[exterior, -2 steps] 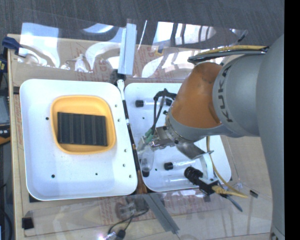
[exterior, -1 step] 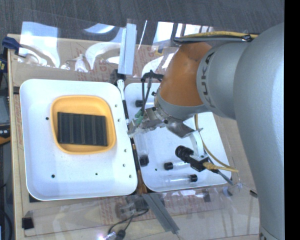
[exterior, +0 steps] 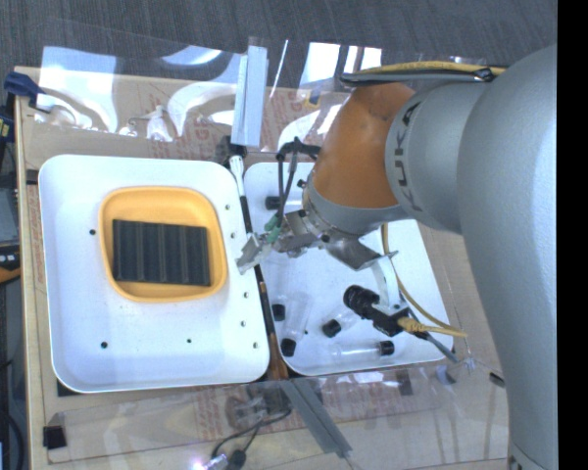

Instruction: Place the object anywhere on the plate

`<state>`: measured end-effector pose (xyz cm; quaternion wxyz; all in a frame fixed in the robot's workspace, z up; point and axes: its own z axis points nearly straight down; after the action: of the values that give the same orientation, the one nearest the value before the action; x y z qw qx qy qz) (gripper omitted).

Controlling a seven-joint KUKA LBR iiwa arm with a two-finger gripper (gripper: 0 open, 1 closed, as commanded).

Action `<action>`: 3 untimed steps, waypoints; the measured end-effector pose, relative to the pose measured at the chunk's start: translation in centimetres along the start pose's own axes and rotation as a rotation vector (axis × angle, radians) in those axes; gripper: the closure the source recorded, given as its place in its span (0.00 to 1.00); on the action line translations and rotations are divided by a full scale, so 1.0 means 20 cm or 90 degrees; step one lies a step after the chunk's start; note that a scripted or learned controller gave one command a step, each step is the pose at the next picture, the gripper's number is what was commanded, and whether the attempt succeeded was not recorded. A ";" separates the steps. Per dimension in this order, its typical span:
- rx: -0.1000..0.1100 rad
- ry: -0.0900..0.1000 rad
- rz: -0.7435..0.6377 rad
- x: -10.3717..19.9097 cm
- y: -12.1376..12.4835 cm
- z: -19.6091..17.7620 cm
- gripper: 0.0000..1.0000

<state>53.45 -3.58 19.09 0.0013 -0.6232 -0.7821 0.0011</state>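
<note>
Inside the left bin (exterior: 69, 346) sits a yellow plate (exterior: 162, 243); tool (exterior: 274, 238) state unclear.

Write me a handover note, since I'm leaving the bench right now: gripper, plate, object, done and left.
Gripper: low over the divide between the two bins; I cannot tell if it holds anything.
Plate: yellow, with a dark ribbed centre, lying in the left bin.
Small dark objects lie in the right bin.
Done: nothing on the plate yet.
Left: get an object onto the plate.
</note>
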 end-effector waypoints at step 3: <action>-0.003 -0.002 -0.326 0.03 0.34 -0.04 0.00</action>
<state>60.01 -1.43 19.88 -0.0010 -0.4048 -0.9144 -0.0004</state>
